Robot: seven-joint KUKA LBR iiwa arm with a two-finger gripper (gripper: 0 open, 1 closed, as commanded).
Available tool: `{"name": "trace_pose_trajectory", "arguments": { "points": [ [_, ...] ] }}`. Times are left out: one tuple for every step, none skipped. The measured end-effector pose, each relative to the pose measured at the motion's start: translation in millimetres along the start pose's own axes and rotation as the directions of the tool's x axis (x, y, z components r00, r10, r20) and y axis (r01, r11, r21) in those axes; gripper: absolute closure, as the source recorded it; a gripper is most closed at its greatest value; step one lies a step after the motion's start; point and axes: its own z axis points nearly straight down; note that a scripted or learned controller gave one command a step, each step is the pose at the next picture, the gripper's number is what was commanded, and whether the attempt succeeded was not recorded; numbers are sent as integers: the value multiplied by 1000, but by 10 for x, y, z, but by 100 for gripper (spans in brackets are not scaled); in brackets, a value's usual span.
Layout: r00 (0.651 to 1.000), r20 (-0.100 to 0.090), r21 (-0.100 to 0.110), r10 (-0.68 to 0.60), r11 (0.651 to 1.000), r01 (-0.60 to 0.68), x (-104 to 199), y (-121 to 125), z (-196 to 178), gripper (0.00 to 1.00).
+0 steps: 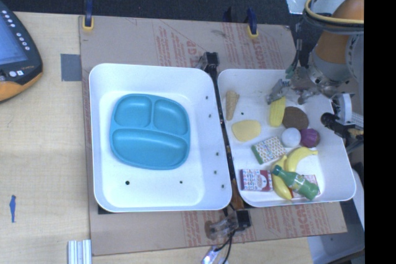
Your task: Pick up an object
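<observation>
Hovering over the upper right part of the right bin (346,191), my gripper (296,88) sits low at the end of my grey arm (334,46), whose orange band shows near the frame's right edge; whether it is released or clenched I cannot tell from this angle, and nothing shows gripped in it. Just below it lie the things I might pick: a yellow corn-like piece (277,112) stands nearest, almost under the tip, with a brown rounded piece (296,117) touching its right side. Below those sit a white ball (290,136) and a purple round piece (310,137), side by side. Further toward the lower right of the frame a banana (299,157) curves over a green bottle (297,182), and a red and white carton (254,180) lies at the bin's lower left beside a small patterned box (268,149). A pale yellow lump (245,130) and an ice-cream cone (231,102) rest along the bin's left side. In the left bin (204,195), at the frame's centre left, lies a blue divided plate (150,131). At the upper left edge of the frame, a handheld control pad (15,52) rests on the bench (37,151).
</observation>
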Motion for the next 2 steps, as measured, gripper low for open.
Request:
{"name": "trace_pose_trajectory", "arguments": {
  "points": [
    [1000, -3, 7, -5, 1000, 5, 422, -57, 9, 0],
    [1000, -1, 7, -6, 1000, 6, 394, -53, -104, 100]
  ]
}}
